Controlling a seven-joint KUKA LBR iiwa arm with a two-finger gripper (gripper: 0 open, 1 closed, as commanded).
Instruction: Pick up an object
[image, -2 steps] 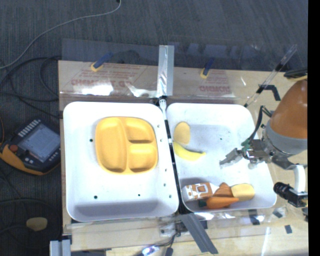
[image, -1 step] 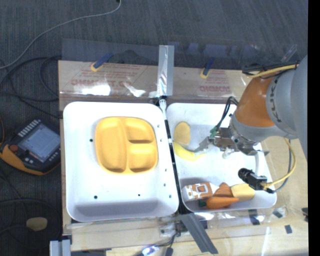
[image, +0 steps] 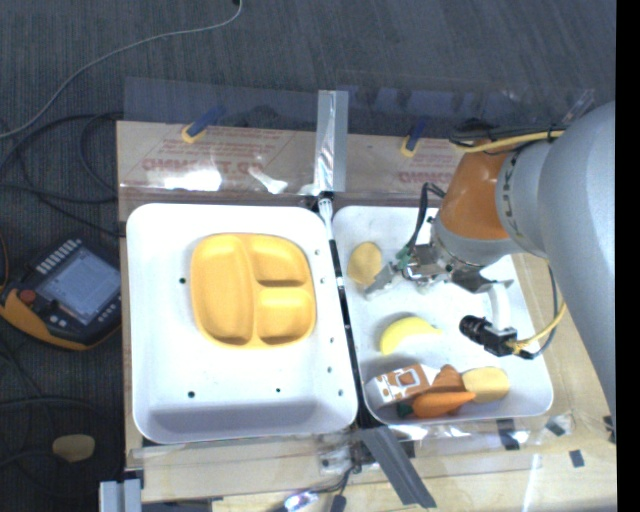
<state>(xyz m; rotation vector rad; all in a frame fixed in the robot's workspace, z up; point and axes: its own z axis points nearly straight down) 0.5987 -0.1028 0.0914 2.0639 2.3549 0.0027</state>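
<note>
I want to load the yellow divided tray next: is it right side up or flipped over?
Right side up. The yellow divided tray lies flat in the left bin, its three hollow compartments facing the camera.

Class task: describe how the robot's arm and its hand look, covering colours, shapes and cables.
The arm is a thick, rounded grey tube with an orange band above the wrist. The hand is small, metallic grey. Black and yellow cables loop beside the wrist.

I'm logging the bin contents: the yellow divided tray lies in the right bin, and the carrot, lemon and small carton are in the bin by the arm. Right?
Not quite. The camera view shows the yellow divided tray in the left bin, not the right one. The rest holds: the carrot, lemon and small carton lie in the right bin, by the arm.
</note>
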